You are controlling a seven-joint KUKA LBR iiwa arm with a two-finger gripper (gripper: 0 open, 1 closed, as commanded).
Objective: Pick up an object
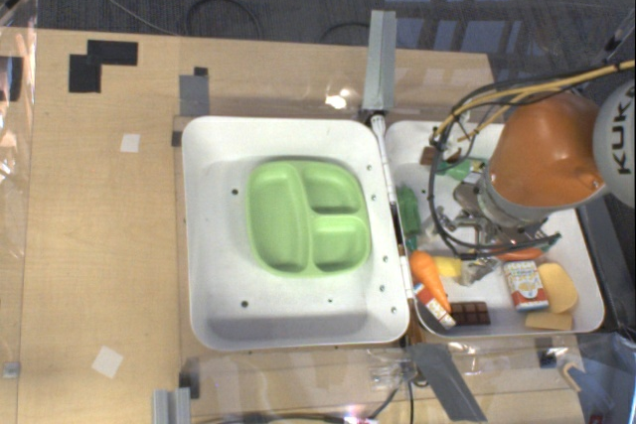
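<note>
On my tabletop (89, 243) the left bin (214, 313) holds 1 green divided plate (306, 216) with 3 compartments. In the right bin (594, 308), 1 orange carrot (429, 275) lies near the front-left corner, its long axis slanting from upper left to lower right. Beside it sit 1 chocolate bar (471, 315), 1 small red carton (524, 282) with unreadable print, and 1 cheese wedge (555, 295). My arm (542, 154) reads "KU". My pincer (487, 248) hangs over this bin; I cannot tell its state.

bins 2 (199, 243) (594, 298) | green tray 1 (306, 216) | carrot 1 (428, 275) | chocolate bar 1 (471, 315) | carton 1 (524, 283) | cheese wedge 1 (558, 291)
</note>
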